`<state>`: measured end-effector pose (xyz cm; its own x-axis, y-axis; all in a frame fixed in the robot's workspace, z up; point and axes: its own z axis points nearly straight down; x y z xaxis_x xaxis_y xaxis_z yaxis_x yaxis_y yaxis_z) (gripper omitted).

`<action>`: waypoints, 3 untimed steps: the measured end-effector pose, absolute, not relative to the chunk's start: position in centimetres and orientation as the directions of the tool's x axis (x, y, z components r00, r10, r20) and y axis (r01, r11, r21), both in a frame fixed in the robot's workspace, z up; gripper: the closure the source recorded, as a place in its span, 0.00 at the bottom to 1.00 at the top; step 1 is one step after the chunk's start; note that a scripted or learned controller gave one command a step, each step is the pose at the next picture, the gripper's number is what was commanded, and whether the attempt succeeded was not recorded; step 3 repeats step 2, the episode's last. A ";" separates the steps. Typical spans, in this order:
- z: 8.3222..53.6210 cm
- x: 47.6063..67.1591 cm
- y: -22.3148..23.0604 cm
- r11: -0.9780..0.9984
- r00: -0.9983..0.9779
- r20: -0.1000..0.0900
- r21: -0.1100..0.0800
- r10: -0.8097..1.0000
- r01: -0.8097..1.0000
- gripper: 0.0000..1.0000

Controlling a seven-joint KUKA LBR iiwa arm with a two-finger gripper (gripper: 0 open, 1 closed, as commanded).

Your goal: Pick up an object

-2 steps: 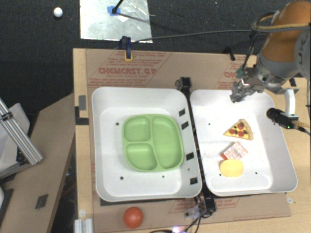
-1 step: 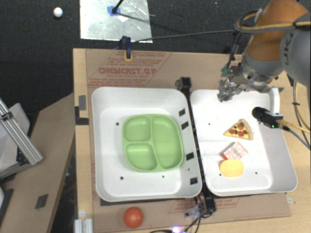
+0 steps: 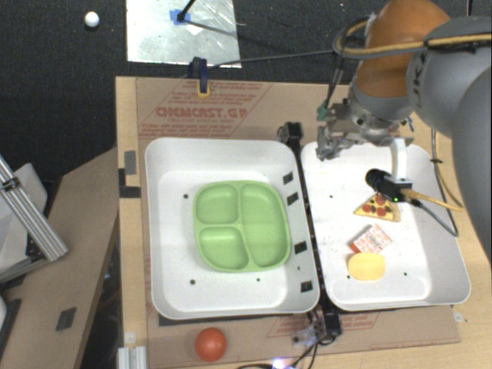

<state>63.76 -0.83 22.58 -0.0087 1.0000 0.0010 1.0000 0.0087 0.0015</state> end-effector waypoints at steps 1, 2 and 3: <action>22.8 62.6 5.0 0.010 -0.010 0.002 0.001 1.000 1.000 1.00; 23.4 62.0 10.3 0.010 -0.010 0.002 0.001 1.000 1.000 1.00; 23.4 62.0 10.3 0.010 -0.010 0.002 0.001 1.000 1.000 1.00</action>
